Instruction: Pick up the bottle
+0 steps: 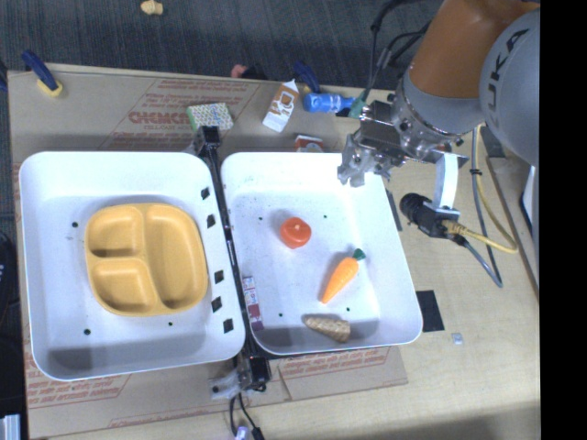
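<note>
The gripper (354, 174) hangs over the far right corner of the right bin (390, 236), its two short fingers pointing down with a narrow gap between them and nothing visibly held there. The bottle (295, 232), a small orange one, stands well apart from it toward seven o'clock, in the middle of the right bin; it appears upright, its long axis running toward the camera, so its round cap faces up and no sideways heading can be read. A toy carrot (340, 277) lies at four o'clock from the bottle, green top toward one o'clock. A tan bread-like piece (327, 327) rests near the bin's near wall. The left bin (37, 246) holds a yellow divided plate (147, 257).
</note>
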`<state>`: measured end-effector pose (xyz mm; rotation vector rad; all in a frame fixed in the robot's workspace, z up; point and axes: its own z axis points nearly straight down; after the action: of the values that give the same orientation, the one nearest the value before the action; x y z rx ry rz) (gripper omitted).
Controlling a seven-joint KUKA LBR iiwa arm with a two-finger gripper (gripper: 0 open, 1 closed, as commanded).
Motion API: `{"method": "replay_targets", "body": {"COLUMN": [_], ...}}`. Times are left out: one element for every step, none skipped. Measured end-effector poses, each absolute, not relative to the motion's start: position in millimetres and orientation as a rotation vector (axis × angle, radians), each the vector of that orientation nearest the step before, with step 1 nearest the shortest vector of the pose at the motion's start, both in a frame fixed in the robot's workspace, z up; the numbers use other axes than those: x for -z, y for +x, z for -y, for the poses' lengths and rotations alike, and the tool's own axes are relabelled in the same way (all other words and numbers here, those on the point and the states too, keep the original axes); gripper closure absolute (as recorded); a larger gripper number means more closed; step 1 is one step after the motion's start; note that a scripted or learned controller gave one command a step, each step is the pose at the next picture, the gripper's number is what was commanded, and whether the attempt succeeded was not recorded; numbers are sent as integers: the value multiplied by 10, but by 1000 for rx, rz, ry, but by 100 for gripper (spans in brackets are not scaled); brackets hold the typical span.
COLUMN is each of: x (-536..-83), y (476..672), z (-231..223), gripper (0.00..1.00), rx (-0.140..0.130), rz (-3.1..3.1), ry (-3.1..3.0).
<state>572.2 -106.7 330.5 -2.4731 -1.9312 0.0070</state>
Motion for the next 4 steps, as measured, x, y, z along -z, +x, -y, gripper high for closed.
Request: {"method": "replay_targets", "body": {"x": [-2674, -2622, -2539, -2467], "y": [5156, 4759, 4762, 4758], "z": [1768, 1961, 1931, 1986], "gripper": [100, 100, 100, 100], "rx": [-6, -7, -7, -6], "rz": [1776, 1303, 1092, 825], "ry": [-2587, -2853, -2938, -3027]}}
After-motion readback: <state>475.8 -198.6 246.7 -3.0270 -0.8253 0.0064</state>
